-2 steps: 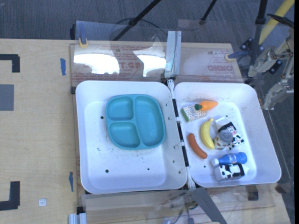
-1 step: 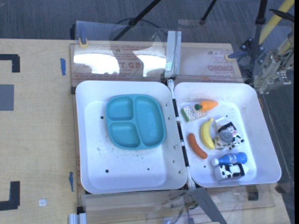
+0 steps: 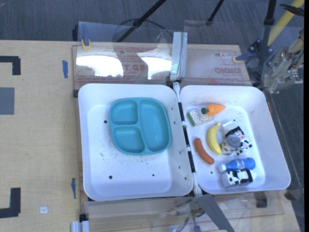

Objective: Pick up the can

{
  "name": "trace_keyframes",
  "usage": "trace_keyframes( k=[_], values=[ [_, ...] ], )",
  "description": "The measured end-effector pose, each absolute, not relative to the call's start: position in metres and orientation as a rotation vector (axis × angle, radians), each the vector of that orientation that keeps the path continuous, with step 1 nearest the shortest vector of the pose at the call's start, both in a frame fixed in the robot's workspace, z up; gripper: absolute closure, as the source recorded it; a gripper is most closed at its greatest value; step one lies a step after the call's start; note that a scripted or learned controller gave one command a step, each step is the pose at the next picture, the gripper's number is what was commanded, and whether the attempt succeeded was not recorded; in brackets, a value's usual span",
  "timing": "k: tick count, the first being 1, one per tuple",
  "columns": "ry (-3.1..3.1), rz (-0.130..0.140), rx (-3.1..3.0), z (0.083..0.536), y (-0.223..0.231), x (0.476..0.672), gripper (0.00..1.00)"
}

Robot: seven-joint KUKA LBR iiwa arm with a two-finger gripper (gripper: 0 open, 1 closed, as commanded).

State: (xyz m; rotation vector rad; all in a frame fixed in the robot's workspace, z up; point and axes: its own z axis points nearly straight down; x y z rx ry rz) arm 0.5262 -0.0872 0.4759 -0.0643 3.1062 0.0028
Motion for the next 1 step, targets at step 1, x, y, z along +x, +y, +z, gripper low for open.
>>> trace_keyframes(
  k=[1],
  values=[
    [3.107, 0.003, -0.064, 0.4758, -0.0871, 0.5262, 0.0]
  ],
)
